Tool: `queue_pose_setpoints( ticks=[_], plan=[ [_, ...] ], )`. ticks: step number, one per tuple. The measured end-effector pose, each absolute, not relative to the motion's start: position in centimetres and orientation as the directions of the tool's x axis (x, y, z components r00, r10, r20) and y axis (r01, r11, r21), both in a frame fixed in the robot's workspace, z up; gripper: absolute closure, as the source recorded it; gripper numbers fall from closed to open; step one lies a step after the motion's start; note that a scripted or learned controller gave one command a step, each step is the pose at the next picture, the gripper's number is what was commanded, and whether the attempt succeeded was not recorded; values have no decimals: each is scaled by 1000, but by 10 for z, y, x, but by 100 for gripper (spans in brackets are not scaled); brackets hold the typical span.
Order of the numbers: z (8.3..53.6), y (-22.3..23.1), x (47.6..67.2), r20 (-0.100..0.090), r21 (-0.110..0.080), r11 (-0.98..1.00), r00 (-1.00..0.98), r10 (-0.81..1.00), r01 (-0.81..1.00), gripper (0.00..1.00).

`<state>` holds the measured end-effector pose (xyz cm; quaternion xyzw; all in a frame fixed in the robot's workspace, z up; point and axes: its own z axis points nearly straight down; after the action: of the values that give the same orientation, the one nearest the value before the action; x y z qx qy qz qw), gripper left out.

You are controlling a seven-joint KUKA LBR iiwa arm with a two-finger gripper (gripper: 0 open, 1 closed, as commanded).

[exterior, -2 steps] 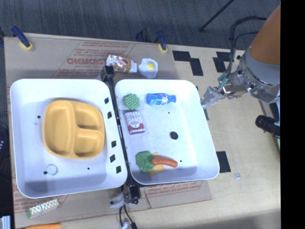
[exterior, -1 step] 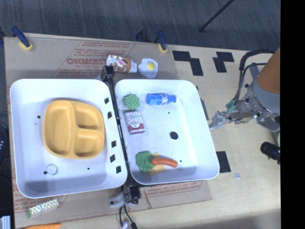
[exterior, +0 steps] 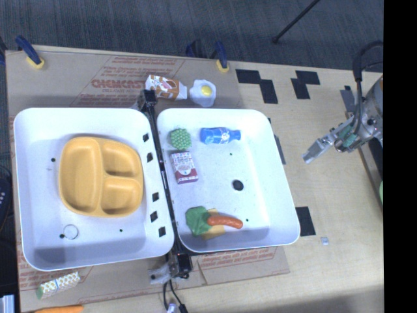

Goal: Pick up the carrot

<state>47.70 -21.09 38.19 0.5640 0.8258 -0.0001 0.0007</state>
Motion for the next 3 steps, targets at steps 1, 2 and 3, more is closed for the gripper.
queue_pose_setpoints(
  ticks=[1, 2, 3],
  plan=[
    [327, -211, 477, 1, 0, 636, -636, 772, 772, 100],
    [345, -211, 477, -2, -1, 959, -959, 283, 283, 100],
    [304, -211, 477, 0, 0, 995, -995, 98, 98, 100]
  ],
)
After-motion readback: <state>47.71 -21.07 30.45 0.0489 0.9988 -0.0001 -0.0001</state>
